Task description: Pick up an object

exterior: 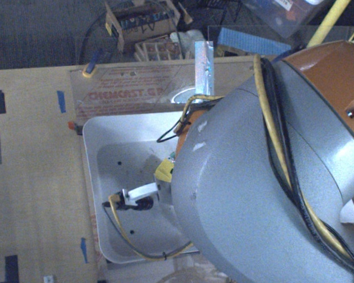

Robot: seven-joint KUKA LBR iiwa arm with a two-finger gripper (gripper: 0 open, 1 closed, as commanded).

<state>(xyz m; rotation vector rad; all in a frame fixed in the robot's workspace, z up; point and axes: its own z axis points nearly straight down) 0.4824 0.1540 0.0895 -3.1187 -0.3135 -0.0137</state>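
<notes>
Grey arm (pixel 260 186) over white bin (pixel 103 137), tan bench (pixel 33 179), clutter (pixel 143 21) behind, grip cannot be told

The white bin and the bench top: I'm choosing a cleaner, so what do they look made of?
The white bin looks like moulded plastic, smooth with a soft sheen, judging by its rounded corners. The bench top is likely plywood or similar board, matte pale tan, though that is uncertain.

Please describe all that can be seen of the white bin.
The bin is white, shallow, plastic-looking, with rounded corners and sloping walls. It sits flat on the pale bench. Two small dark specks mark its floor. A yellow thing lies inside, at the edge of the grey arm, which hides the bin's right part.
</notes>
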